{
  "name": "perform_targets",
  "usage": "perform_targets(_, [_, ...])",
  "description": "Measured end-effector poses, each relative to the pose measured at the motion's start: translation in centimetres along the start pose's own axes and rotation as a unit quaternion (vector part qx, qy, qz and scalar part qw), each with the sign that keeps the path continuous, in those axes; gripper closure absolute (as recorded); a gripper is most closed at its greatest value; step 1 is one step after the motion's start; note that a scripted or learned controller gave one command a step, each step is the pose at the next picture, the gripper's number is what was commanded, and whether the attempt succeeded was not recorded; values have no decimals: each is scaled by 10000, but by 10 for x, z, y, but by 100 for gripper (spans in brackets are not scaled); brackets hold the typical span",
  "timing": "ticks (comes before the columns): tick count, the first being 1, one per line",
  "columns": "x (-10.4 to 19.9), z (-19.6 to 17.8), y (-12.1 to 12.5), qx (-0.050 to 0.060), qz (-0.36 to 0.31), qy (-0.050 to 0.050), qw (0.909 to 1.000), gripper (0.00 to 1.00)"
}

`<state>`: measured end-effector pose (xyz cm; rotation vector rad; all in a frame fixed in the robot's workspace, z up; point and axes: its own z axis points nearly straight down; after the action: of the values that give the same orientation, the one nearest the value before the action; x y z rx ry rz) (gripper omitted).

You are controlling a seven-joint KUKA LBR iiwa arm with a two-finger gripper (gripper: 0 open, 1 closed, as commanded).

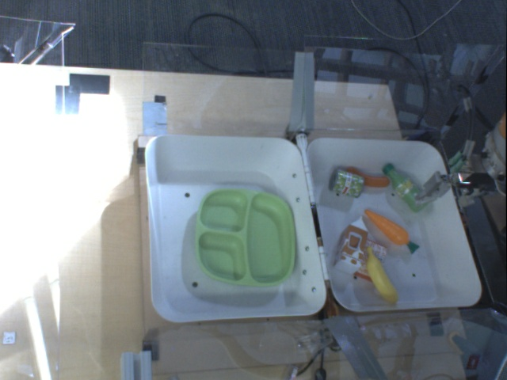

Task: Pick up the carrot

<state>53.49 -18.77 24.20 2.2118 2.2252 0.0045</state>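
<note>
Camera view puts the carrot in the right bin, between a green bottle and a banana. At that bin's right rim the claw sits beside the bottle; whether it is apart or together cannot be told. A green divided plate lies in the left bin.
</note>
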Motion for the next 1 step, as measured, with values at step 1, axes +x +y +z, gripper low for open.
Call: perform_targets(1, [46,90,40,-1,-851,3,9964,0])
